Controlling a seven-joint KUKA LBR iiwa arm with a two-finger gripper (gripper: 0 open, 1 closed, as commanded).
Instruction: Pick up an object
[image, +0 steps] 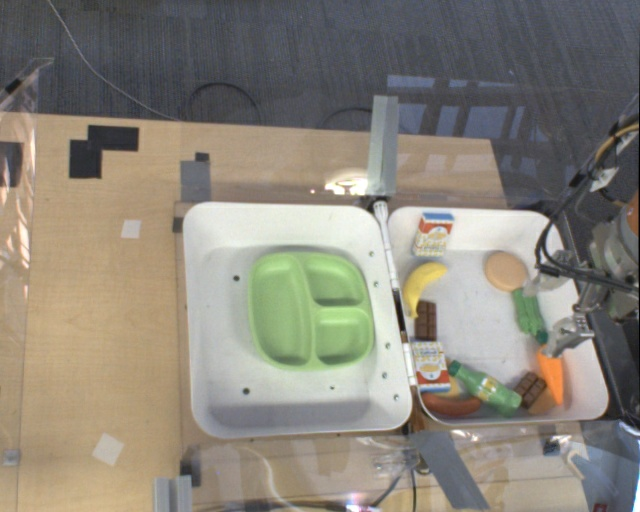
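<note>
Over the right bin, camera view: the gripper (572, 335) sits at the bin's right wall, just above an orange carrot (552, 377) and beside a green pickle (529, 315).
Gripper state: cannot tell; it is small and part hidden.
Candidate objects: banana (425, 282), green bottle (486, 389), chocolate bar (427, 320), two small cartons (433, 234), round cookie (506, 269).
Left bin: green divided plate (310, 307).
Risk: carrot lies against the wall (590, 350), so a closing grip may strike the rim or slip off.
Risk: crowded corner could mean nudging neighbours.

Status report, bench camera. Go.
Gripper at right bin's right rim, nothing visibly held. Nearest: green pickle, carrot. Left bin holds green tray.
</note>
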